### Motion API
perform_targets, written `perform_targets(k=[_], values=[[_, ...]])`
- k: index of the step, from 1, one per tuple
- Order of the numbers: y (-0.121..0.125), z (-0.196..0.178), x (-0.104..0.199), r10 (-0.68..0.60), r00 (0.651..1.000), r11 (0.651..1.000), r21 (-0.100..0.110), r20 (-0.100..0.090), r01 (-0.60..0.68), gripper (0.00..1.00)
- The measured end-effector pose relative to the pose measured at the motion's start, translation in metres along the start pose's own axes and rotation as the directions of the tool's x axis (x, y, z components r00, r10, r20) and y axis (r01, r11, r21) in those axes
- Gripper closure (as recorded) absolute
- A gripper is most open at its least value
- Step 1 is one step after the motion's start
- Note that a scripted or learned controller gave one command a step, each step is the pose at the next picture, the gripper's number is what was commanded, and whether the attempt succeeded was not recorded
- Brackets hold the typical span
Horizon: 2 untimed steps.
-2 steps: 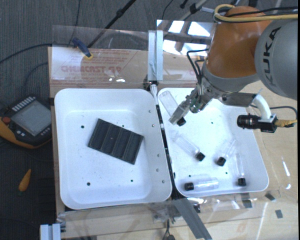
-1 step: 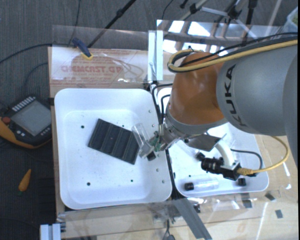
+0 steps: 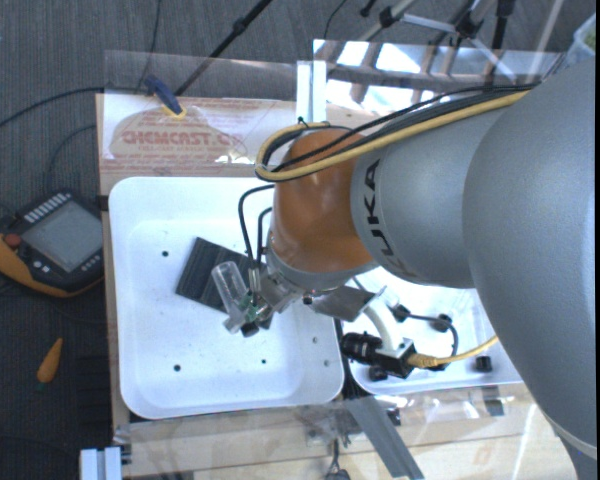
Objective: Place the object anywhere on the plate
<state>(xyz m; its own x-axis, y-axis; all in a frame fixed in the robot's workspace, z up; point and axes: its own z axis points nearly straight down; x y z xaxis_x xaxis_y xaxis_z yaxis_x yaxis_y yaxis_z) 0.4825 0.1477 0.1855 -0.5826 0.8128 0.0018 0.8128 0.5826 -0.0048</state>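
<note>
The gripper [image 3: 242, 313] hangs just right of the dark flat object [image 3: 202, 268] in the left bin [image 3: 140, 368], seemingly touching; its grip I cannot tell.

Orange-and-grey control pendant [image 3: 50, 245] on the dark floor at left, small orange tool [image 3: 48, 360] below it, blue clip [image 3: 164, 94] on the board at top

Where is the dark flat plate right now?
The dark plate lies in the left white bin, near its middle, just left of the hand and partly under it.
</note>
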Motion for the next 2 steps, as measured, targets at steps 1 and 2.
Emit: perform_targets(k=[1,2], values=[[0.018,-0.082,0.005,-0.075,0.997,0.997,-0.004,0.003,0.075,1.0],[0.068,-0.225,0.03,-0.376,0.927,0.927,-0.005,0.007,0.376,1.0]])
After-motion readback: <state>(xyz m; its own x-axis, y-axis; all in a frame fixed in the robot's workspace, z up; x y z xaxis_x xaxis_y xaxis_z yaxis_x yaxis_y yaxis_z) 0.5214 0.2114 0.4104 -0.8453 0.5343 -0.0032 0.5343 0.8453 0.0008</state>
